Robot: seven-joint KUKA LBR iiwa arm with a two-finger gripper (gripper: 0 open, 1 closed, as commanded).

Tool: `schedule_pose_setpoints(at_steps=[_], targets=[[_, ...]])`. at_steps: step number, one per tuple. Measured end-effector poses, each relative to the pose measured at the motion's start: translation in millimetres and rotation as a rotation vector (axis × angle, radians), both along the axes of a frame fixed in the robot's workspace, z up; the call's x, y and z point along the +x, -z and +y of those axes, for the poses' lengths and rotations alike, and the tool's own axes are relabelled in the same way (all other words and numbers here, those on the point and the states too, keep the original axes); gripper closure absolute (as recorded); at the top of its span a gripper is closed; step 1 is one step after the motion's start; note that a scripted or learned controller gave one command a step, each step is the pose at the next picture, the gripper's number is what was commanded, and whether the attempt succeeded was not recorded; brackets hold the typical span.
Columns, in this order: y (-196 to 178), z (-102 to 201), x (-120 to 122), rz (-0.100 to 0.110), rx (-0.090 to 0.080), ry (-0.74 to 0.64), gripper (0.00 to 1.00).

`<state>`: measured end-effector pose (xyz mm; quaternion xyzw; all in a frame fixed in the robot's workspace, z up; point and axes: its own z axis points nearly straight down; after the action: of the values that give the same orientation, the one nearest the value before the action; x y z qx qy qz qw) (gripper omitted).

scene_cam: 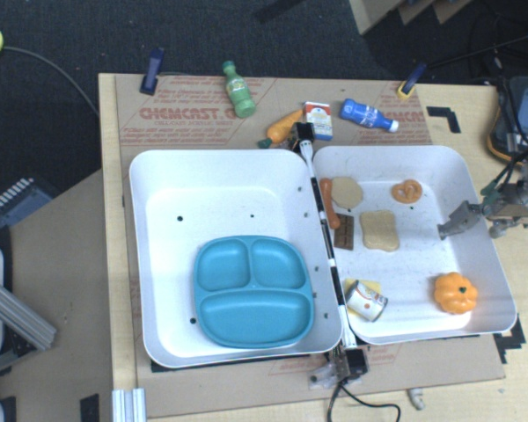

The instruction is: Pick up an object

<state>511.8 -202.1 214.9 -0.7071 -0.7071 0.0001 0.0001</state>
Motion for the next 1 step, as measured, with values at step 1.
schedule_pose_setpoints(at_steps=[1], targets=[[119.9, -18.0, -1.0, -0.002, 0.003, -0.002, 0.0]])
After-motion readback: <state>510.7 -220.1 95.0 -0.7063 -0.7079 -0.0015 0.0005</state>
